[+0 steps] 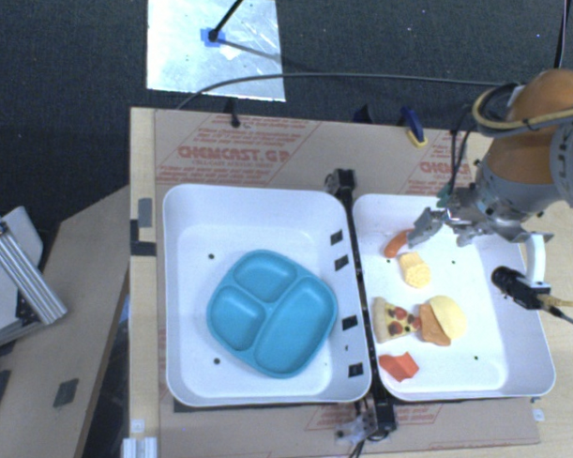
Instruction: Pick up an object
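You are looking down at a slant on two shallow white bins set side by side on a bench. In the left bin (187, 267) a blue divided plate (271, 312) lies a little toward five o'clock of the bin's middle, its three compartments facing up. Cross the black clips along the shared wall and you reach the right bin (521, 372), where the toy food is gathered in the left half. From twelve o'clock down: a small orange carrot-like piece (396, 243) near the upper left corner; just beside it, toward five o'clock, a yellow chunk (415, 269); below that a pizza slice (395, 320) touching a yellow-and-orange bun-shaped piece (440, 320) at its three o'clock; and at six o'clock a red-orange wedge (400, 365) near the bin's front wall. The gripper (441, 225) hangs over the upper part of the right bin, at about two o'clock from the carrot-like piece, with one grey finger (424, 225) slanting down toward that piece; you cannot tell how the jaws stand, and nothing is seen between them. The grey arm with its orange band (544, 96) enters from the right, at roughly two o'clock of the scene.
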